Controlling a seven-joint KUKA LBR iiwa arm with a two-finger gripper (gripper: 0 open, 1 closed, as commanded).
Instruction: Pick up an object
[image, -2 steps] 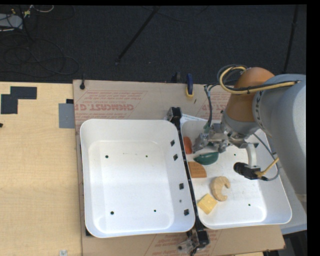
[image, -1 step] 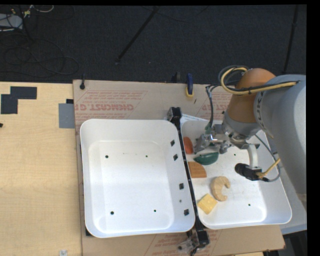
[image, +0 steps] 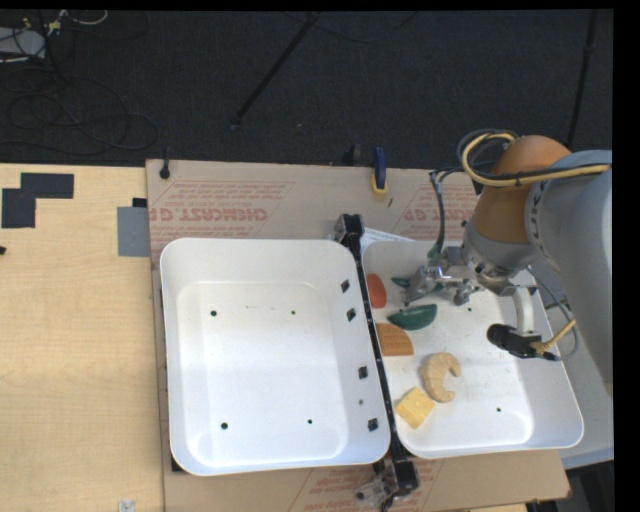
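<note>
- Tool (image: 432, 282) on the grey arm (image: 560, 230) hangs low over the far part of the right bin (image: 540, 425); whether it is open or closed cannot be told from this slanted view.
- Dark green toy piece (image: 414, 317) lies just on the near side of the tool.
- Orange-red carrot-like piece (image: 376, 290) sits against that bin's left wall, left of the tool.
- Brown bread-like slice (image: 393, 342) lies just near of the green piece, by the same wall.
- Toy croissant (image: 441, 377) rests mid-bin, with a yellow cheese block (image: 414, 408) just beside it, nearer and to the left.
- Left bin (image: 190, 300) stands against the right one on the surface (image: 80, 350).
</note>
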